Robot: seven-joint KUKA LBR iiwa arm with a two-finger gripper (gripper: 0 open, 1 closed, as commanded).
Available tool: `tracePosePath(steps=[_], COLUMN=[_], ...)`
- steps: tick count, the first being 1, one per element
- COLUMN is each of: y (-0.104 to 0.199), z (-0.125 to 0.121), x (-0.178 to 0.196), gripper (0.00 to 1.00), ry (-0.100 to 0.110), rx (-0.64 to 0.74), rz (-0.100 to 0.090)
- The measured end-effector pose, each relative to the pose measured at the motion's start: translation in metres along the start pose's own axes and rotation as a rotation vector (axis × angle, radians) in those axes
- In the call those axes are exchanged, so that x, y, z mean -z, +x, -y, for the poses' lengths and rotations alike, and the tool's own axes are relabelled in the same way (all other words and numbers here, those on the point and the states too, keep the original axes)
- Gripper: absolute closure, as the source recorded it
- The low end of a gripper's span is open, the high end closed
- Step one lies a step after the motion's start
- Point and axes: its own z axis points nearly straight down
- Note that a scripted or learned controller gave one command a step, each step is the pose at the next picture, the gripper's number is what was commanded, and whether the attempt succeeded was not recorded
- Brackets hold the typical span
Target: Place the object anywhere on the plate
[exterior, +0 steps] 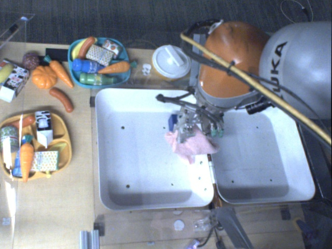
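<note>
**Jaws over a pink cloth at the bin edge**

Jaws (196, 124) hang above the left bin's (129, 191) right side; whether they are apart or together cannot be told. A wooden surface (78, 211) carries two white bins and toy food at left. A pink cloth (191, 146) lies directly beneath them, touching or just below.

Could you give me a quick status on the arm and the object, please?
Hand low at left bin's right edge. Pink object directly beneath it; grasp unclear.
</note>
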Motion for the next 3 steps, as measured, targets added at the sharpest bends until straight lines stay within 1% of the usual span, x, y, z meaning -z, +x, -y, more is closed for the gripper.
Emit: tracePosePath(steps=[1,2,3], y=[0.026,0.049,0.049], z=[-0.049,-0.093,-0.093], x=[0.003,-0.011,-0.011], gripper=[1.0,1.0,0.0], ry=[0.0,0.0,0.0], rx=[0.001,0.0,0.0], rz=[-0.001,-0.001,0.0])
